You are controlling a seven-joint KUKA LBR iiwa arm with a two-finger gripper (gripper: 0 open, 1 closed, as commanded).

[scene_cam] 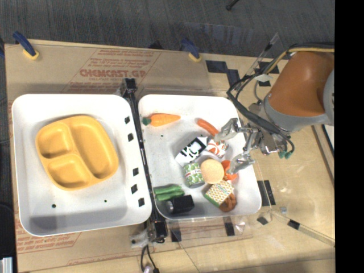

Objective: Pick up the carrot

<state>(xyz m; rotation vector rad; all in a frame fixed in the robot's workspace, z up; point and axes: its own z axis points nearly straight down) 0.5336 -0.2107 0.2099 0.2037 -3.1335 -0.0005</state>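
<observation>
— Where is the carrot lying?

— Near the far left corner of my right bin, close beside the divider. Its long axis runs nearly level across the view; the green stub end points left toward the yellow tray, the orange taper points right. It looks smooth and plastic, a toy.

— And your hand?

— My gripper hangs over the right side of that bin, well apart from the carrot. My two metal fingers are spread apart with nothing between them.

— What sits under you?

— A clutter of toy food: a round tan bun, a green patterned can, a slim orange-red piece, a black-and-white box, a dark green pod beside a black block.

— The tray?

— Glossy, rounded, three compartments, in the left bin.
</observation>
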